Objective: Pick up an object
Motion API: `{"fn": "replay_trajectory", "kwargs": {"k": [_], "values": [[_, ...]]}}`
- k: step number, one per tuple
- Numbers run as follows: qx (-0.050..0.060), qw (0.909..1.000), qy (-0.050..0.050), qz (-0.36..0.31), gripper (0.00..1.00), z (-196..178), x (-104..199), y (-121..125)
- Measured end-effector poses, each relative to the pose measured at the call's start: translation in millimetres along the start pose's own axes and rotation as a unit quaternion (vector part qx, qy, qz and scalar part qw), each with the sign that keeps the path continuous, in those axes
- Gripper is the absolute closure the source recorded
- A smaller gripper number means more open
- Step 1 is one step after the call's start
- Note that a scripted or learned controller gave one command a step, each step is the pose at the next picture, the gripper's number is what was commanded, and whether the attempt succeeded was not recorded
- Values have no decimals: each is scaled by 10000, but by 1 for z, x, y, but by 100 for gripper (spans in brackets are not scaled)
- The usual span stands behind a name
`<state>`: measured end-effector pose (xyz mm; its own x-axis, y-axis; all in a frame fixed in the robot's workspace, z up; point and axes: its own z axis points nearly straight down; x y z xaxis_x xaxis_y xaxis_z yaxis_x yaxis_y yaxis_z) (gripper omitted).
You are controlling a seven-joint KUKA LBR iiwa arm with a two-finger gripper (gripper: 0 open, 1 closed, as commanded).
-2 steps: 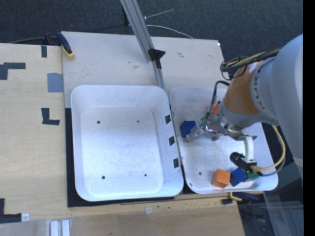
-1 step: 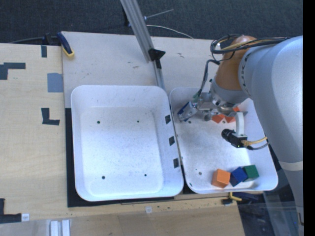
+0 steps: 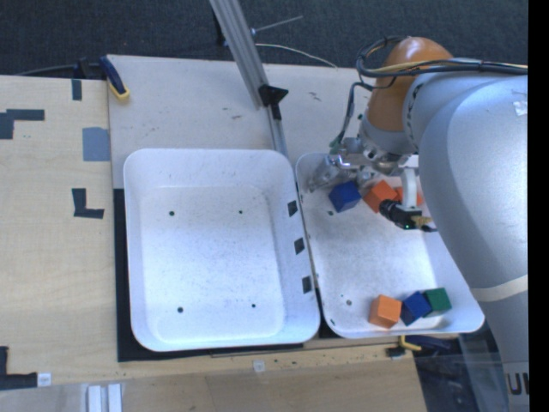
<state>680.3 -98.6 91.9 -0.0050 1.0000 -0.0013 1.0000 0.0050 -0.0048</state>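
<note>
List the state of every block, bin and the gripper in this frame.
gripper: low over the right bin's far end, fingers not readable
blue block: under the gripper, grip unclear
orange block by the wrist: partly hidden
near-edge orange block: resting
near-edge blue block: resting, touching both neighbours
green block: resting
right bin: holds all blocks
left bin: upright

Pale wooden bench [image 3: 51, 256] (grey tape marks), dark carpet floor [image 3: 129, 11], slanted aluminium post [image 3: 240, 41]
</note>
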Motion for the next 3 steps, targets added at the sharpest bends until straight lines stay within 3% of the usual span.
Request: {"fn": "replay_trajectory", "kwargs": {"k": [1,2,3], "values": [[-64,10000,-6,13,0,-94,-18,-2],[-45,10000,-2,12,0,-19,-27,-12],[0,10000,5,15,0,1,1,-41]]}}
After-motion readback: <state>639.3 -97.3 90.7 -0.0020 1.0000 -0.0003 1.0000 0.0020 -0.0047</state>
